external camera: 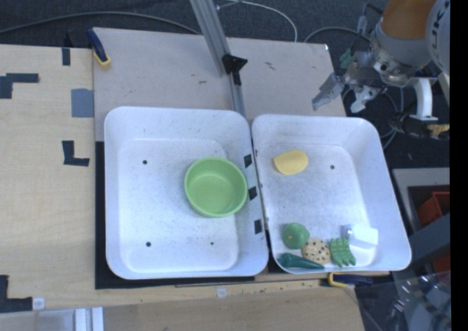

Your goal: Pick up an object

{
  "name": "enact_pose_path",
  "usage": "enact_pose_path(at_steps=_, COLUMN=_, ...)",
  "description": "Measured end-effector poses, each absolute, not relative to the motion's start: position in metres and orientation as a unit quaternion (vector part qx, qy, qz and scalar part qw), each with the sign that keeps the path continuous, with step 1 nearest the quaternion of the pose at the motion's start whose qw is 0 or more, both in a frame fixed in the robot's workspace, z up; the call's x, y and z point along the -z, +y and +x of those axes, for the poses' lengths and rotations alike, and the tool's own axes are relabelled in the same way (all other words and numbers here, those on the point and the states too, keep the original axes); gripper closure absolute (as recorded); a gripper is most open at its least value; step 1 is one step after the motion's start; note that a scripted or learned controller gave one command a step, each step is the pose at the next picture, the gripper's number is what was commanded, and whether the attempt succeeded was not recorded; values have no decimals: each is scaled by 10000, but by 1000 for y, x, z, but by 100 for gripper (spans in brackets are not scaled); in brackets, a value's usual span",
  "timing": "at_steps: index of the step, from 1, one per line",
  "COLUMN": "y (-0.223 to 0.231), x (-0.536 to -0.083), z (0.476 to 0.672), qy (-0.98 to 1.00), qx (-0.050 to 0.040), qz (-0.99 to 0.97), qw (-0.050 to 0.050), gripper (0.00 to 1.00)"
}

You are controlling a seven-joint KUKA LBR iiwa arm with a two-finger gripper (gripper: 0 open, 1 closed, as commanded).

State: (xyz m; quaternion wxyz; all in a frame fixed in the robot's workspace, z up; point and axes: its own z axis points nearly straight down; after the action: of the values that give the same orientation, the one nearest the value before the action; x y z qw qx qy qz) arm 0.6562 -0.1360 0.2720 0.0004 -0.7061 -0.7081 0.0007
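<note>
A: Gripper (344,96) sits above the back rim of the right bin (380,176), outside it, fingers spread with nothing between them. Nothing picked yet.

B: Candidates?

A: Yellow lump (291,162) lies alone in the back half of the right bin, open floor all round. Green bowl (215,187) stands in the left bin (131,198), toward its right side. The rest is packed into the right bin's front corner: green ball (295,234), speckled ball (316,250), teal piece (300,261), green spiky toy (341,252), white block (363,235).

B: Risks?

A: The corner cluster is the bad one, I think. The pieces touch or nearly touch and sit against the front wall, so a finger likely lands on a neighbour or the rim. The round ones could roll out of a pinch. The bowl's rim may be too wide for the jaws.

B: Best room?

A: Yellow lump. It's nearest the gripper and well clear of the walls. Also watch the slanted metal pole (212,23) behind the bins.
</note>
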Motion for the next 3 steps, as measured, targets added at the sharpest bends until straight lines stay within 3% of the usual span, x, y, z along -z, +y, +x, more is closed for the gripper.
enact_pose_path(at_steps=1, y=-136, x=-272, z=656, qy=-7080, qx=-9, qz=-7062, qw=4, gripper=0)
enact_pose_path(at_steps=3, y=-137, x=-165, z=659, qy=-7077, qx=-10, qz=-7066, qw=1, gripper=0)
